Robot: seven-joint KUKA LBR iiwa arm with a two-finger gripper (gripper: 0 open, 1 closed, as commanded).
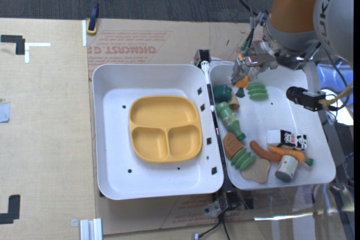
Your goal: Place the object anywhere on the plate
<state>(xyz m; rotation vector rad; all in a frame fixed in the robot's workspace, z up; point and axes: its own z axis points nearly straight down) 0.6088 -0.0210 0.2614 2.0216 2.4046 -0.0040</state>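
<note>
Right bin packed with toy food, plate sitting bare in the left bin

Near edge of the right bin (315,174): bread slice (256,171), small can (286,168), carrot (289,152), sausage (263,150), green pods (243,159). Further in, a green bottle (229,119) lies along its left wall. At the far edge, the gripper (242,71) hangs over a small orange piece (241,82) beside a green pickle (257,91); can't tell if the fingers pinch it. The yellow plate (165,127) fills the middle of the left bin (107,137).

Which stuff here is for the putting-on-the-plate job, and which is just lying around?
For the job:
- yellow plate in the left bin
- gripper over the right bin
- small orange piece at the gripper

Just lying about:
- green bottle
- toast slice
- sausage
- small can
</note>
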